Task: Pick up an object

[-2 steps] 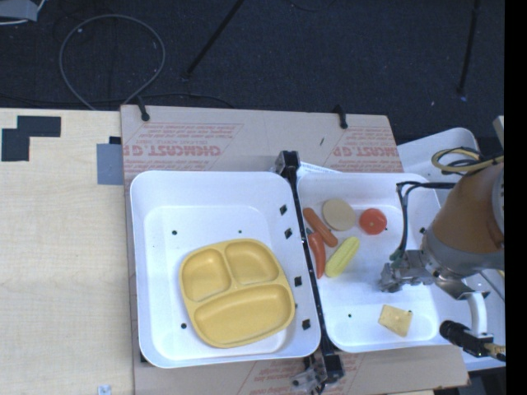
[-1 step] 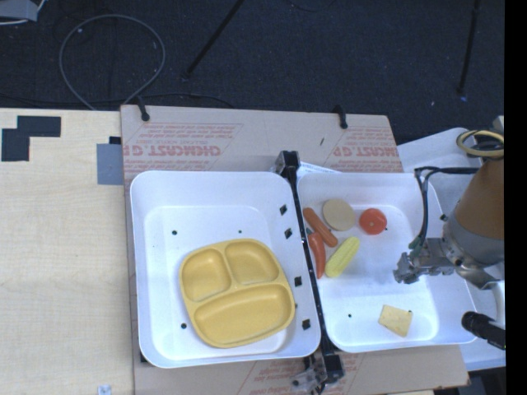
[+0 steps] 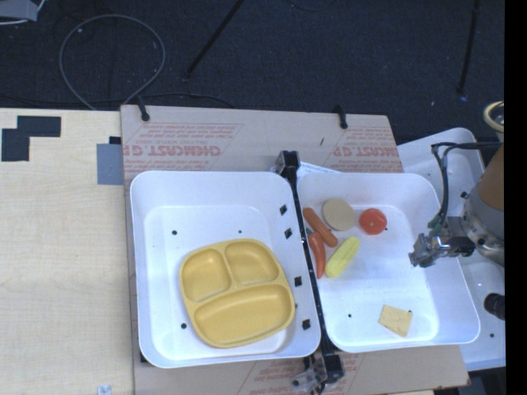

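Objects to pick: the toy food lies in the right bin (image 3: 461, 319), most of it bunched in the bin's upper left part.
Tomato: a small red tomato (image 3: 373, 220) sits near the bin's far wall, just right of the tan disc.
Tan disc: a round beige piece, like a biscuit or burger bun (image 3: 338, 214), touching or almost touching the upper sausage.
Sausages: two orange-red hot dog sausages (image 3: 319, 227), one slanting under the disc, the other (image 3: 318, 255) lying along the divider side just below it.
Corn: a yellow corn cob (image 3: 342, 257), tilted, just right of the lower sausage.
Cheese: a yellow cheese wedge (image 3: 396, 320), alone near the bin's front, well apart from the rest.
Gripper: the gripper (image 3: 424, 251) hangs over the right side of the right bin, apart from all the food, nothing seen between its fingers; whether the jaws are open or closed I cannot tell.
Arm: comes in from the right edge, orange band (image 3: 492, 183) partly visible.
Left bin: the left bin (image 3: 156, 196) holds a yellow three-compartment plate (image 3: 237, 293).
Underlay: both bins rest on printed cardboard (image 3: 247, 138) on a light wooden bench (image 3: 58, 262).
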Motion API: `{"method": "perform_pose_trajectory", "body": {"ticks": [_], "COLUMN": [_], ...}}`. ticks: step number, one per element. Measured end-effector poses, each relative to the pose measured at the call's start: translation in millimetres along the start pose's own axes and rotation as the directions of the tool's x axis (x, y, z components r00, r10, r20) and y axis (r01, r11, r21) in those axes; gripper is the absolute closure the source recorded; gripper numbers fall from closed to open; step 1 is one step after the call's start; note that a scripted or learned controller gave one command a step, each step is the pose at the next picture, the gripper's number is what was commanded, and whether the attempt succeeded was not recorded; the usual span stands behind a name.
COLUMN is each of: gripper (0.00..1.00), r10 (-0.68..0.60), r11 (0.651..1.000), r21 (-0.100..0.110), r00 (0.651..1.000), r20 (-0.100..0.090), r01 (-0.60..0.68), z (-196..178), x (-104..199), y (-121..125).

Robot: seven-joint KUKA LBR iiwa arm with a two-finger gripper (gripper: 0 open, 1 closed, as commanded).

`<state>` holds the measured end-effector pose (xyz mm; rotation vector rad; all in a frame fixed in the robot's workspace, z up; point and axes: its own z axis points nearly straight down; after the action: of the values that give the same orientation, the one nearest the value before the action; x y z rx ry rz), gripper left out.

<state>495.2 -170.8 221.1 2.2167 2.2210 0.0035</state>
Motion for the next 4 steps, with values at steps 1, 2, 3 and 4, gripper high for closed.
{"method": "perform_pose_trajectory", "body": {"ticks": [1,2,3,4], "gripper": [1.00,1.00,1.00,1.00], "r10": [0.000,-0.002,-0.002,-0.002], "r11": [1.000,1.000,1.000,1.000], "r21": [0.002,0.009,0.008,0.007], "r00": [1.000,1.000,1.000,1.000], "r20": [0.000,-0.003,-0.003,-0.002], "r01": [0.000,0.002,0.002,0.002], "z": [-37,-23,-24,-22], "x": [-1,46,89,133], "y": [1,18,26,47]}}
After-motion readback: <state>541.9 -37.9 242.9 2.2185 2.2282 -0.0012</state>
